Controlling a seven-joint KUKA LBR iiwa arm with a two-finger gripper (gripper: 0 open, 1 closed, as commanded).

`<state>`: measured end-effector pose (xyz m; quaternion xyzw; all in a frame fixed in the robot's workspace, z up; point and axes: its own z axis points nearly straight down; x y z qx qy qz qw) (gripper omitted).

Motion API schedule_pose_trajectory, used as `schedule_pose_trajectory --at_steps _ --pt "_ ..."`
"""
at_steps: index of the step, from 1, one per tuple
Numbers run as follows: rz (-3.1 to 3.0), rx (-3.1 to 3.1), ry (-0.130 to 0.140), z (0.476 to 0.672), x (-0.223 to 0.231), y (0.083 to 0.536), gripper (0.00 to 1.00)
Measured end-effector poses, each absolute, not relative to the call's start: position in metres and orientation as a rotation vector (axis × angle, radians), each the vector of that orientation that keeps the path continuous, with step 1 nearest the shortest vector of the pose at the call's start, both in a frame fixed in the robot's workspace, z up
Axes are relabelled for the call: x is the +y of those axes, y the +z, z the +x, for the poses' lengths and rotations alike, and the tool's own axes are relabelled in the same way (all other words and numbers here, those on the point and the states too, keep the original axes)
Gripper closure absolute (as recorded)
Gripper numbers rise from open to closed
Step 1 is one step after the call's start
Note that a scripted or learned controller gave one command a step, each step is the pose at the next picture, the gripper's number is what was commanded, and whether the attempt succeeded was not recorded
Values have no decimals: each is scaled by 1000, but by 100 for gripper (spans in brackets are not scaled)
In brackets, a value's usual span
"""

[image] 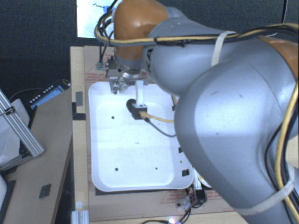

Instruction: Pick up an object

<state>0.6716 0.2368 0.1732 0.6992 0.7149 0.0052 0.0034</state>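
Arm over the left white bin, hand at the bin's far edge.

The grey arm [219, 101] reaches in from the right and covers most of the right side of the view; its orange band [135, 20] sits above the wrist. The hand [126, 85] hangs at the far rim of the white bin [117, 181], which rests on the counter [46, 139]. Whether the hand is released or clenched cannot be told. No object is visible between its parts. A black fitting [135, 108] with a yellow cable [161, 119] hangs just below the wrist, over the bin floor.
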Motion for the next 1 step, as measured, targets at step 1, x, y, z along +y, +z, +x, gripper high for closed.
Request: schedule_pose_trajectory --at_steps 1 --pt "2187 2244 20 672 237 184 100"
